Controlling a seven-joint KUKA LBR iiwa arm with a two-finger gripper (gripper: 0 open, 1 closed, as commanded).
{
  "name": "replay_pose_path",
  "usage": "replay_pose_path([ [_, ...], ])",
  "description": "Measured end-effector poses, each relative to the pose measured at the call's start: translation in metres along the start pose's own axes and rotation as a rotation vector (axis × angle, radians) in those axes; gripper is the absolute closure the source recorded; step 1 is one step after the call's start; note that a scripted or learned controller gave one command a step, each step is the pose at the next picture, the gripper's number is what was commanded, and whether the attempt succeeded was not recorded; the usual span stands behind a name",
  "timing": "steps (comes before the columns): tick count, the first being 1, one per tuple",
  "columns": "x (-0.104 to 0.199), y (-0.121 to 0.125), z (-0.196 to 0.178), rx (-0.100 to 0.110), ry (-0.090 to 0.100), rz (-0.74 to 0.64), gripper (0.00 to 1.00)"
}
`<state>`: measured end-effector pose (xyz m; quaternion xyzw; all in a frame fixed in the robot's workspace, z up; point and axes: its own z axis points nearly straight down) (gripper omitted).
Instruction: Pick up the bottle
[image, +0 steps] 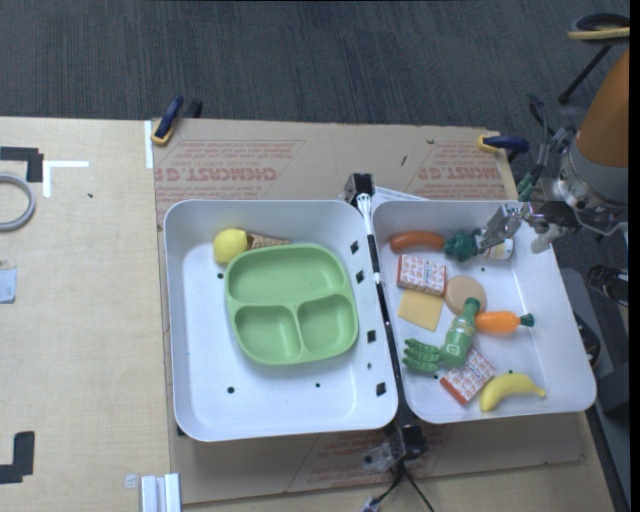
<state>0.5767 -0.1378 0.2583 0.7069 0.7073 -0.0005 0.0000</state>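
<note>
The bottle (461, 335) is small and green with a pale label. It lies tilted in the right bin (560, 300), between a tan round biscuit (465, 293) and a red-and-white packet (467, 378). My gripper (500, 234) hangs over the far right part of the same bin, just right of a dark green toy (462, 245). It is well apart from the bottle, roughly a third of the bin's length beyond it. Nothing shows in its grasp.
Crowding the bottle are a carrot (500, 321), a green leafy toy (422, 355), a cheese slice (421, 310), a cracker pack (422, 273), a sausage (417, 240) and a banana (512, 390). The left bin (190, 330) holds a green divided plate (291, 302) and a lemon (230, 243).
</note>
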Motion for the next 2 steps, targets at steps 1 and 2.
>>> replay_pose_path([
  [1,0.0,0.0,-0.009,0.0,-0.001,-0.001,1.0],
  [2,-0.012,-0.086,-0.038,0.001,0.0,0.098,1.0],
])
